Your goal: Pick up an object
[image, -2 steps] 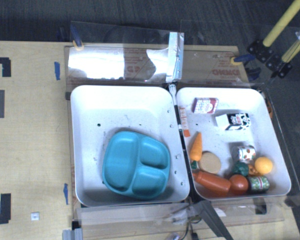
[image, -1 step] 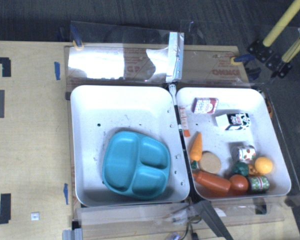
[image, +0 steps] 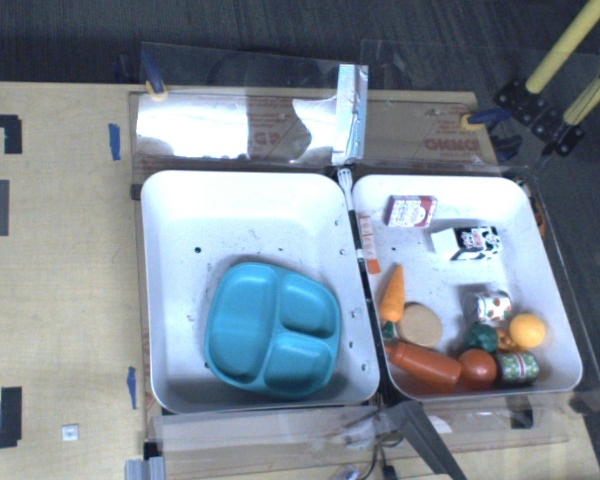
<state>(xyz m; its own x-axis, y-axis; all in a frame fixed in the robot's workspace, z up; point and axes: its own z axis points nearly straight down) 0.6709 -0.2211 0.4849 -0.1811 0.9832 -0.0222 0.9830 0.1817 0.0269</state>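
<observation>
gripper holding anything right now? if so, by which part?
Nothing is held. The blue plate lies in the left bin; the carrot and other items lie in the right bin.

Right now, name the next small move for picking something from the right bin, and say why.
Probably bring the arm in over the right bin and line up above the black-and-white carton. It lies apart from its neighbours on bare white floor, while the carrot, sausage and tomato crowd together near the front edge.
</observation>
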